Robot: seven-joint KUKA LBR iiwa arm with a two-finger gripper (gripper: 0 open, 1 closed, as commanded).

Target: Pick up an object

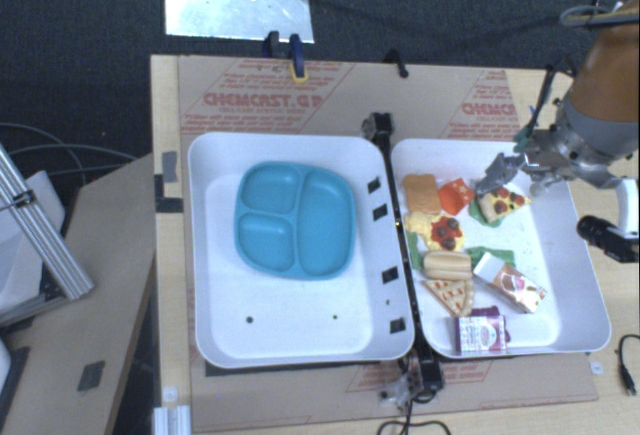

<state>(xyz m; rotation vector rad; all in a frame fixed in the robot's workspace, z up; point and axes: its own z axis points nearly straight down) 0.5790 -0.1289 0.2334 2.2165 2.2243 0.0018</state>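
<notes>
Pizza toy (500, 204): in the right bin (575, 273), upper right of the hot dog (447, 265); long axis slants from lower left to upper right; directly beneath the gripper (508, 175).
Gripper: above the pizza toy's upper edge; whether the fingers are spread or pressed together cannot be told; contact with the toy cannot be told.
Arm (605, 93): enters from the right, orange band above the wrist, wrist angled down and left toward the hot dog.
Right bin contents: hot dog lying left-right; toast (421, 192) above it; red piece (455, 195) beside the toast; pizza slice (452, 296) below the hot dog, tip pointing down; purple carton (481, 332) lower right of the hot dog; wrapped packet (515, 286) right of it.
Left bin (215, 323): left of the hot dog; holds a blue tray (295, 220) with three compartments.
</notes>
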